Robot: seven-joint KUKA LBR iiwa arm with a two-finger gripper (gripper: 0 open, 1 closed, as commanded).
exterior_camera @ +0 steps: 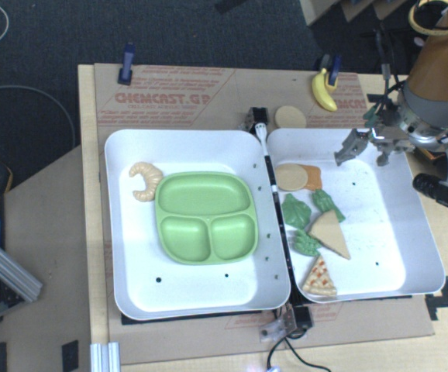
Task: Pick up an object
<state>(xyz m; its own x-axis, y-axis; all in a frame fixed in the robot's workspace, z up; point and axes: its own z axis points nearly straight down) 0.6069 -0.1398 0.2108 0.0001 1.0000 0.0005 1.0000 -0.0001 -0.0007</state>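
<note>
A yellow banana (325,91) and a tan round disc (290,117) lie on the brown board (170,91) beyond the 2 bins. A blue clamp (125,63) grips the board's far-left edge.

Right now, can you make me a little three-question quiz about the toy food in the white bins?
1. True or false: the tan croissant lies inside the green divided plate.
2. Which bin holds the triangular pizza slice: A left, B right?
3. Fill in: the yellow banana lies on the brown ____, outside both bins.

Key: 1 false, it lies beside the plate. 2 B. 3 board.
</note>
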